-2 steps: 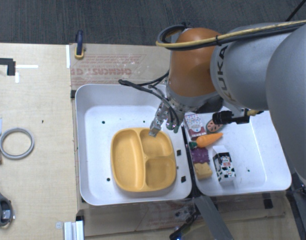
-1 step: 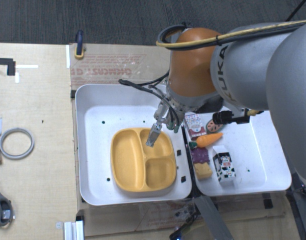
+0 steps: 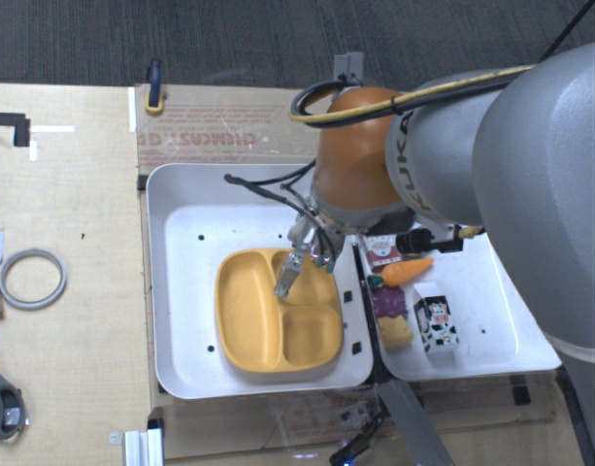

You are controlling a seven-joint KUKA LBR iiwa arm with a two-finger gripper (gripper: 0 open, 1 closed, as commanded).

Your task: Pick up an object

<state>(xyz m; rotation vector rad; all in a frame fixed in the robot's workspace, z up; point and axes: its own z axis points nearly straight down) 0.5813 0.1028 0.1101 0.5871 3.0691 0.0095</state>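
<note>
Hand low over the yellow divided tray, grasp doubtful

The grey arm reaches over the left bin, where the yellow divided tray lies flat; the hand hangs at its divider, and whether it is released or clenched I cannot tell. The wide, shallow tray may slip or tip if pinched by one thin wall. The carrot and cow-print carton lie in the right bin.

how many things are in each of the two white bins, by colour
yellow: 1, the divided tray in the left bin
orange: 1, the carrot in the right bin
purple: 1, the purple item
black and white: 1, the cow-print box
tan: 1, the tan piece
red and white: 1, the packet
total: 6
</note>
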